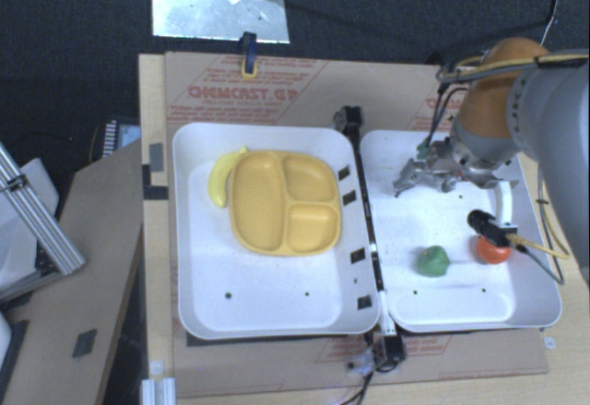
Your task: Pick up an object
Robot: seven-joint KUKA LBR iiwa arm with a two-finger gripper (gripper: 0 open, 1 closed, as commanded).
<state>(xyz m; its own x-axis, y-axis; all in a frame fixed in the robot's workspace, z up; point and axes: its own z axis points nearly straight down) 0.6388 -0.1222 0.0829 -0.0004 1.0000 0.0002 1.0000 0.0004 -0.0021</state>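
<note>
Two white bins sit side by side on the bench. The left bin [198, 302] holds a yellow plate [281, 203] with three sections, and a yellow banana [219, 177] lies touching its left edge. The right bin [461, 306] holds a small green lump [432, 260] near the front, and a red-orange ball [493, 250] just to its right. The gripper [418, 174] hangs over the back of the right bin, well apart from both toys. Its fingers spread wide with nothing between them.

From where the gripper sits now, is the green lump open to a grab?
Probably yes: the green lump lies alone on the right bin floor, with the gripper above it in the same bin and nothing between.
</note>
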